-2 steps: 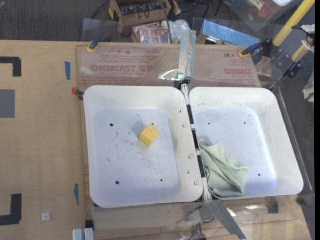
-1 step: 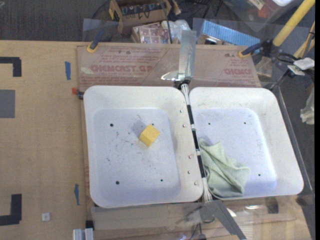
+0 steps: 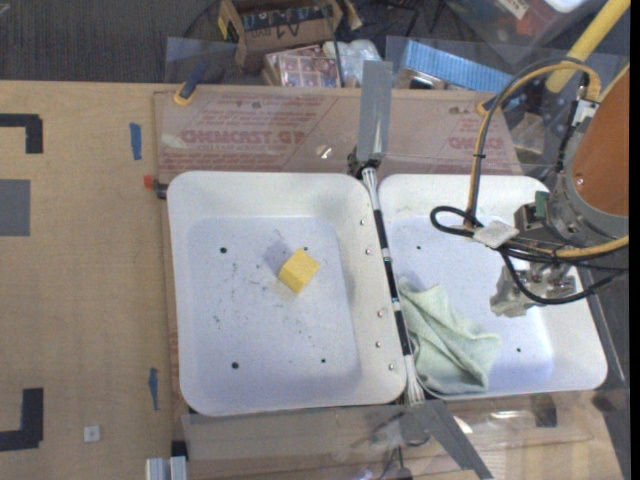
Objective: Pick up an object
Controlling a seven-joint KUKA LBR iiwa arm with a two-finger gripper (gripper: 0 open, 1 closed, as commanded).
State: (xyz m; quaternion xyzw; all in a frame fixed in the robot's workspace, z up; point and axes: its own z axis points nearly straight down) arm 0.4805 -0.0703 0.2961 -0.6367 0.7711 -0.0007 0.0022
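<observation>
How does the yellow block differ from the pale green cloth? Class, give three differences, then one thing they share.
1. Colour: the yellow block is bright yellow; the pale green cloth is washed-out green.
2. Form: the block is a compact, hard-edged cube; the cloth is soft and crumpled.
3. Place: the block sits near the middle of the left bin; the cloth lies against the left wall of the right bin.
Shared: each lies loose on a white bin floor, apart from the hand.

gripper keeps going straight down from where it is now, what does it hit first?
Most likely the bare floor of the right bin. The gripper points down beside the pale green cloth, apparently just right of it; depth is unclear, so a brush with the cloth edge is possible.
</observation>
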